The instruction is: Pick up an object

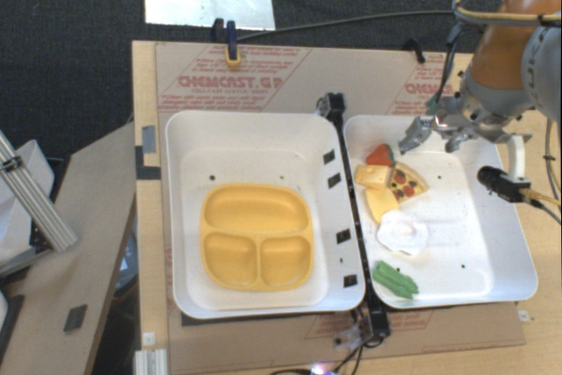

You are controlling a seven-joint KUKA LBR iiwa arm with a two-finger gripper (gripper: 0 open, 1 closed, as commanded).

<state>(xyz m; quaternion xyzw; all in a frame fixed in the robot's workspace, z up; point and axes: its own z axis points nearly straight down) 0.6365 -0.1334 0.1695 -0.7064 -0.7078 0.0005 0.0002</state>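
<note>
I'm seeing a yellow divided plate (257, 235) sitting in the left bin (189, 145). In the right bin (509, 268) toy foods are lying clustered by the left wall: pizza slice (406, 182), cheese (379, 203), green pod (395, 279). The gripper (436, 137) is hovering above them, fingers spread, holding nothing.

Both bins (263, 132) were plain white. At lower left a yellow divided tray (257, 235) sat in one. Right of centre lay a red piece (380, 156), pale yellow wedges (376, 191), a pizza slice (407, 183) dotted red, a white fried egg (402, 233) and green pods (395, 278). The board (263, 70) behind carried red lettering.
</note>
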